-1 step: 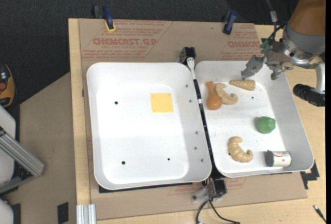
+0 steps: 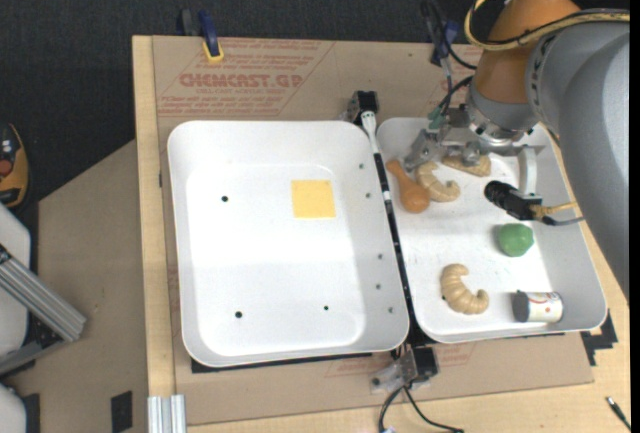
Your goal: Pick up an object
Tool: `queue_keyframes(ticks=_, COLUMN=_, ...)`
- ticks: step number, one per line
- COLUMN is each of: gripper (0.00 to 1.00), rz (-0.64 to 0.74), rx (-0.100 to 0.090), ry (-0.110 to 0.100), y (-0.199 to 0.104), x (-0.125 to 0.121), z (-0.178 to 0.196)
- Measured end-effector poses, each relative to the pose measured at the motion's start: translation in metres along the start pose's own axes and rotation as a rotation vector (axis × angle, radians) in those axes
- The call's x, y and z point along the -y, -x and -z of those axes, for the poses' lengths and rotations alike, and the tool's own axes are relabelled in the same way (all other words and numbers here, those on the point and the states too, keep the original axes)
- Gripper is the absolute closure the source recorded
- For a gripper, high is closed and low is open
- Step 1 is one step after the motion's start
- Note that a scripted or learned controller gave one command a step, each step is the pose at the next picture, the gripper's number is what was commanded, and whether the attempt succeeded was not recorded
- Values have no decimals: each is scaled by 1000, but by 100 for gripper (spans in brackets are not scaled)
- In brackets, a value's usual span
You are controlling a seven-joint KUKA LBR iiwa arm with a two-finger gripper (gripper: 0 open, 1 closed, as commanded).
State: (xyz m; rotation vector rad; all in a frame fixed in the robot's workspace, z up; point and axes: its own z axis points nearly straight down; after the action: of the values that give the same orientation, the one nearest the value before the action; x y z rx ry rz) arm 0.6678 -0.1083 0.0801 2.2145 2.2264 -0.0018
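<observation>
— Objects: what's your count?
— Right bin point(image 2: 450, 246): two pale croissants point(image 2: 463, 289), one orange piece point(image 2: 408, 189), one green ball point(image 2: 515, 240), one small can point(image 2: 538, 306). Left bin point(image 2: 260, 271): one yellow square point(image 2: 313, 199).
— End effector point(image 2: 443, 149)?
— Hanging over the right bin's far end, by the orange piece; spread or pressed together, I cannot tell.

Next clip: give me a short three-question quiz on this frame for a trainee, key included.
1. True or false: the yellow square lies in the left bin.
2. Where is the gripper? A) over the left bin B) over the far end of the right bin C) off the bench
3. Fill in: the ball in the right bin is ____ in colour.
Key: 1 true; 2 B; 3 green.
</observation>
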Motion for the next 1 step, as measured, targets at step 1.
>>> queue_keyframes(ticks=1, gripper=0, rz=-4, rx=4, ry=9, y=-15, x=-2, z=10)
